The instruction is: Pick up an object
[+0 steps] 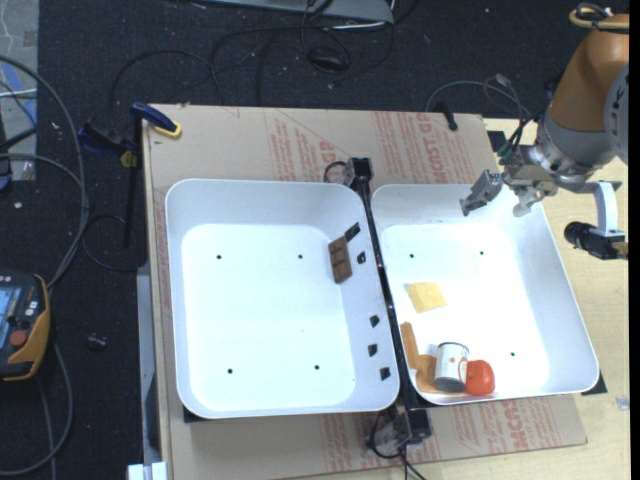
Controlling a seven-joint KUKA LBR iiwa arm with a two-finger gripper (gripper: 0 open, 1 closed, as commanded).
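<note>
Arm poised over the far right corner of the right bin, nothing between its spread fingers.

Near the front of the right bin lie a white mug, a red ball touching it and an orange strip; a yellow square lies further in. In the left bin, a brown bar rests by the right wall. Both bins sit on a cardboard sheet over dark carpet strewn with cables. Farthest, the gripper hangs from the orange-banded arm, well apart from every object.
</note>
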